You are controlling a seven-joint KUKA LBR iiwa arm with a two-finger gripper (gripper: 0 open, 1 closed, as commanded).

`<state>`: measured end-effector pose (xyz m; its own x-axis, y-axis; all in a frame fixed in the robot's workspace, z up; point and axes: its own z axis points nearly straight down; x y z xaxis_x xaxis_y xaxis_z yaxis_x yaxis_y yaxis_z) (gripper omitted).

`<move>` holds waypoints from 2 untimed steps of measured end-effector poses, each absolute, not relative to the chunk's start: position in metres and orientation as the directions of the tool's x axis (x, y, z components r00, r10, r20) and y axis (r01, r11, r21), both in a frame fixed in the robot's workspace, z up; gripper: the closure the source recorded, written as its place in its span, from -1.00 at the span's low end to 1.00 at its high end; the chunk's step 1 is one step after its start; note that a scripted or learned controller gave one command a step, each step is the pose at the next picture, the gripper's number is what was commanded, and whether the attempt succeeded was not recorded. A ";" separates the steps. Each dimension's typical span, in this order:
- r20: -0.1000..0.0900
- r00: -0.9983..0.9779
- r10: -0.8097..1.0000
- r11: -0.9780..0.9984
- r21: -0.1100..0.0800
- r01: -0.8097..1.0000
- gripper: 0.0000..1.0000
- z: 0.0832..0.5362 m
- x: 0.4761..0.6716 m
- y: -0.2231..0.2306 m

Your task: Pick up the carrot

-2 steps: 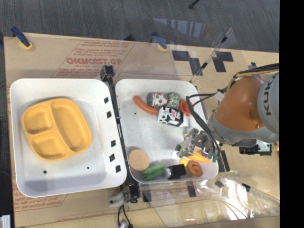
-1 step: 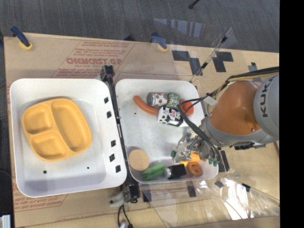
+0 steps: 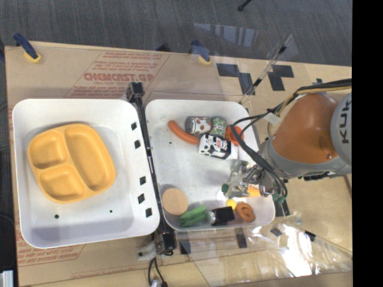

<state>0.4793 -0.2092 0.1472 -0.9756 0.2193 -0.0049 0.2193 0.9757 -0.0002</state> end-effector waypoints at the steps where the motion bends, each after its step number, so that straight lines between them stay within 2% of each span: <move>1: -0.003 -0.976 0.219 0.976 0.000 0.219 -1.00 0.146 0.479 -0.209; 2: -0.003 -0.909 0.417 0.909 0.000 0.417 -1.00 0.093 0.509 -0.209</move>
<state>0.5094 -0.2086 0.0927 -0.9091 0.4165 -0.0028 0.4165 0.9091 -0.0003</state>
